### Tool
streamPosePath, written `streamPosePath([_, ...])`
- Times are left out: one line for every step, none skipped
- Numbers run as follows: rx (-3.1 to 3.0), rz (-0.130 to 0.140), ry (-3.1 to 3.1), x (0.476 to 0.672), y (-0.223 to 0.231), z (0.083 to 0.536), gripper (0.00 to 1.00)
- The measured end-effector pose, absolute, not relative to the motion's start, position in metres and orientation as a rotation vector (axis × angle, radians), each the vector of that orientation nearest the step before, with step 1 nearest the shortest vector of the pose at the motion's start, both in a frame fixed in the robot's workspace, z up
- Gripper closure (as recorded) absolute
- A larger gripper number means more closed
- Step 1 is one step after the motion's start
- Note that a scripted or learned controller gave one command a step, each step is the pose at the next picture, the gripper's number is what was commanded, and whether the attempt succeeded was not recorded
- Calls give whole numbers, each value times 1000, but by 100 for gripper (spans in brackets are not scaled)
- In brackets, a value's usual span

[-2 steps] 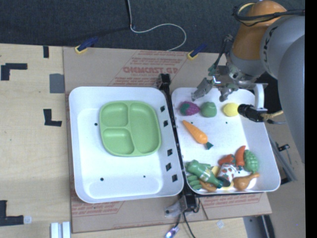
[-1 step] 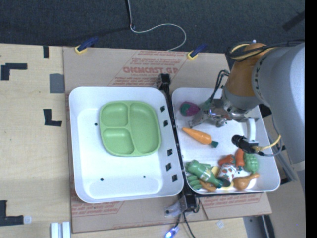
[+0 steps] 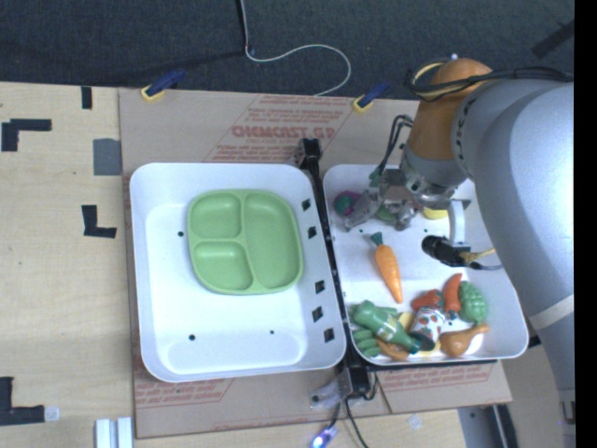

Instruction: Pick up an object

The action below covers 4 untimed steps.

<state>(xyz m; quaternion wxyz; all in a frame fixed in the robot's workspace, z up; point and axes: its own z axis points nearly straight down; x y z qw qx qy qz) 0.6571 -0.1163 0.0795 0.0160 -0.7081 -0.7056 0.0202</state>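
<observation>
My gripper (image 3: 388, 209) hangs low over the back of the right bin (image 3: 504, 292). An orange toy carrot (image 3: 388, 269) with a green top lies just in front of it, pointing toward the bin's front. A small purple and green toy (image 3: 347, 203) sits just to the gripper's left, near the bin's left wall. Part of a yellow piece (image 3: 435, 213) shows to the right of the gripper. Nothing can be seen held in the gripper.
Several toy foods are heaped in the right bin's front: a green vegetable (image 3: 373, 318), a red-orange pepper (image 3: 452, 293), a white and red item (image 3: 429, 324). The left bin (image 3: 159, 250) holds a green divided plate (image 3: 245, 241). The arm covers the right bin's far right side.
</observation>
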Motion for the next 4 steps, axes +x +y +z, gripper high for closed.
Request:
streamPosePath([-2220,6,-2217,589,-110,85,0])
streamPosePath([-2213,-2,-2227,531,-42,189,0])
streamPosePath([-2215,3,-2223,533,-45,193,100])
streamPosePath([-2215,-15,-2237,540,20,314,100])
